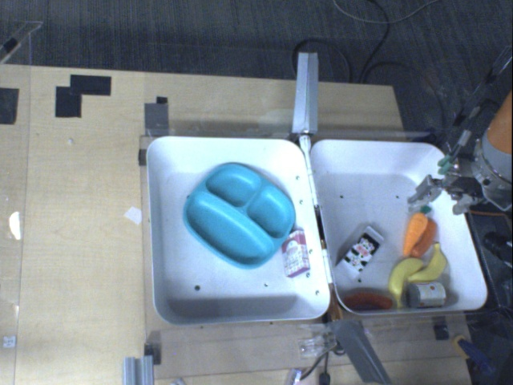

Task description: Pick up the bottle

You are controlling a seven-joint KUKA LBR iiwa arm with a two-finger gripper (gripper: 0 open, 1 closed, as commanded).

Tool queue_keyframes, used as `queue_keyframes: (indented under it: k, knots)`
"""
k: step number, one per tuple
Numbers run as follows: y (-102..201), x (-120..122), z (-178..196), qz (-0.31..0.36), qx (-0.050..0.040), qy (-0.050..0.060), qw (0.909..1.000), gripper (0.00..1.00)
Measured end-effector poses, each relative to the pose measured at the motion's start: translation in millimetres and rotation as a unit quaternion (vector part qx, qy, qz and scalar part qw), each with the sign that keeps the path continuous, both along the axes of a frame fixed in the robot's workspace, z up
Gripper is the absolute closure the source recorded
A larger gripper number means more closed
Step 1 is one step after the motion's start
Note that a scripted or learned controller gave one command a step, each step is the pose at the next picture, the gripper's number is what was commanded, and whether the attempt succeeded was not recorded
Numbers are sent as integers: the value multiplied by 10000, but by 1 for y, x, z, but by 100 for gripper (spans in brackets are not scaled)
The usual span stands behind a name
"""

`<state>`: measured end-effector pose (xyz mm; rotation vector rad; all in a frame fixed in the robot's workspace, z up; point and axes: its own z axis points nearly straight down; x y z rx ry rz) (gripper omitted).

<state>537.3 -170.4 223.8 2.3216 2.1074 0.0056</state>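
Bottle (296, 253) is lying on its side in the left bin (172, 295), touching the lower right edge of the blue plate (239, 212) and sitting close to the wall dividing the two bins. Its cap end is pointing toward the plate and its base toward the bin's near edge.

In the camera view, the gripper (439, 192) is hovering over the upper right part of the right bin (353, 163), just above the carrot (418, 234), well apart from the bottle. Its fingers are standing spread open and are holding nothing. Below it, the banana (417, 269), a grey can (426, 294), a red item (368, 300) and a black-and-white toy (361, 251) are lying in that bin; the toy is possibly a cow figure, though the view is too coarse to confirm.

Assessment: the reach is not yet begun. To do this step well, the arm should be crossing the divider and arriving directly over the bottle's middle, with the fingers turned across its short width. The plate on one side and the wall on the other are leaving little room, so a straight, centred descent is advised, lest one finger strike the plate rim and roll the bottle away.
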Motion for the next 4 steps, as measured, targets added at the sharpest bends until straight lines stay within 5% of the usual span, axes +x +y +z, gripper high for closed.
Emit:
queue_keyframes:
  k: [1, 2, 3, 4]
  knots:
    - [80, 58, -121, 862, 10, 20, 9963, 0]
    - [74, 124, -136, 1119, 0, -9, 9937, 0]
    - [86, 134, -136, -436, 13, -6, 9990, 0]
    - [88, 136, -123, -394, 13, -41, 9992, 100]
